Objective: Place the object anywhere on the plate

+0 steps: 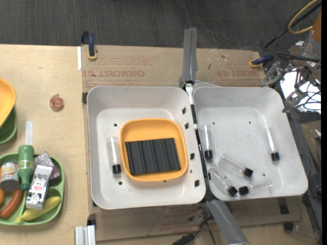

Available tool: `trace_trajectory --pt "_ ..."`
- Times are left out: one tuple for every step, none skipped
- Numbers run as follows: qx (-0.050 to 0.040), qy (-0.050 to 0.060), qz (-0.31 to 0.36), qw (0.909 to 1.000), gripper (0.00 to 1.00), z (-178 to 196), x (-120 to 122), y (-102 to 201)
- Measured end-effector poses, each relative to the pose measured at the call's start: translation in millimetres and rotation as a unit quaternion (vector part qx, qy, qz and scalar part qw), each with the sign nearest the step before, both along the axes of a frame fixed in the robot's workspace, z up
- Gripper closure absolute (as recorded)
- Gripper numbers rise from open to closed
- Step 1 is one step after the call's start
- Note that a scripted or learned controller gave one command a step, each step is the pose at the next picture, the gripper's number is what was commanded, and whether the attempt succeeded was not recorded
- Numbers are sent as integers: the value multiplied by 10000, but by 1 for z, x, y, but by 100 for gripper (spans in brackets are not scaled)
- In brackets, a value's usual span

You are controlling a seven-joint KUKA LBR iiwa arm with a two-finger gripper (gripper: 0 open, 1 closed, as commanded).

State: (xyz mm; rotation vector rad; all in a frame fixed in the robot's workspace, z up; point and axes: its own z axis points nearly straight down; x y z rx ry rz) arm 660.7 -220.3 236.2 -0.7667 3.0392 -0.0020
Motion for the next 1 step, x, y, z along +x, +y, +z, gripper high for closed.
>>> trace_trajectory --pt "6 6 -74 10000 0 27 -18 0"
